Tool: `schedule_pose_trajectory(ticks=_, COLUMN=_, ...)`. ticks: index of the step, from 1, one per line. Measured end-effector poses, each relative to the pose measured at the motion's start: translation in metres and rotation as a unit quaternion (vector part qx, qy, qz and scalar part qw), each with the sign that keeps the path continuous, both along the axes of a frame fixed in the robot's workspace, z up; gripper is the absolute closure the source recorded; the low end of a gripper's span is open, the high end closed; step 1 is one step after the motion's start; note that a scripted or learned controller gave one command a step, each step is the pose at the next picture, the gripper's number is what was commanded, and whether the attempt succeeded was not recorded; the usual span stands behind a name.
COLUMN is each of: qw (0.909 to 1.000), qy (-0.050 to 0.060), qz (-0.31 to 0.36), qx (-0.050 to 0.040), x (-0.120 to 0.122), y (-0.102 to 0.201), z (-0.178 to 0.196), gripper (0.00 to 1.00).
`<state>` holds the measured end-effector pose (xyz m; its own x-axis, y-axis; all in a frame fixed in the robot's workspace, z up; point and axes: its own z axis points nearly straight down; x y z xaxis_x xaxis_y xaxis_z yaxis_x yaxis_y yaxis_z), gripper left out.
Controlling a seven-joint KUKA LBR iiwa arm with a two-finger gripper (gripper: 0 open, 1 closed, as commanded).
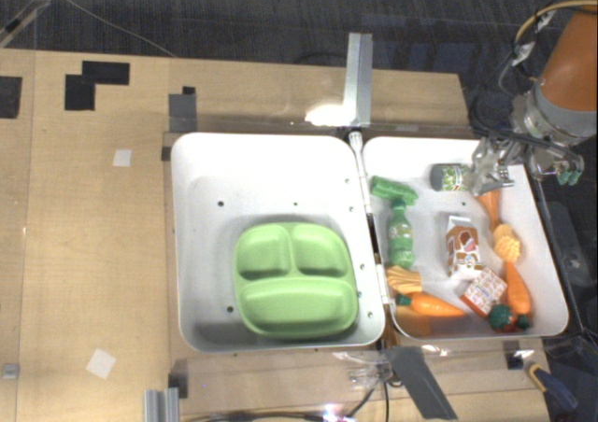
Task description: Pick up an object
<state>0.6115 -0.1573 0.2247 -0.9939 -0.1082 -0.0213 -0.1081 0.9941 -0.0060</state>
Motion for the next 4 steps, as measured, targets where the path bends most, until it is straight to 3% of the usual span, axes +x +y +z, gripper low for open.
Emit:
schedule_pose_trajectory(ticks=1, qw=0.9885, qy=0.004, qz=0.151, qx=-0.002, x=0.021, y=-0.047, z=0.029, gripper=1.0)
schedule_pose_trajectory(ticks=2, qw=0.9628, qy=0.004, qz=0.27, qx=-0.0033, x=0.06, y=-0.047, z=0.041, gripper=1.0)
schedule_pose_trajectory(ticks=3, qw=0.9683, qy=0.005, qz=0.25, qx=-0.0028, x=0.031, y=-0.033, z=-0.126, gripper=1.0)
schedule_pose_trajectory(ticks=4, qw=0.9681, qy=0.01, qz=0.25, qx=-0.001, x=0.028, y=-0.033, z=-0.128, gripper=0.0)
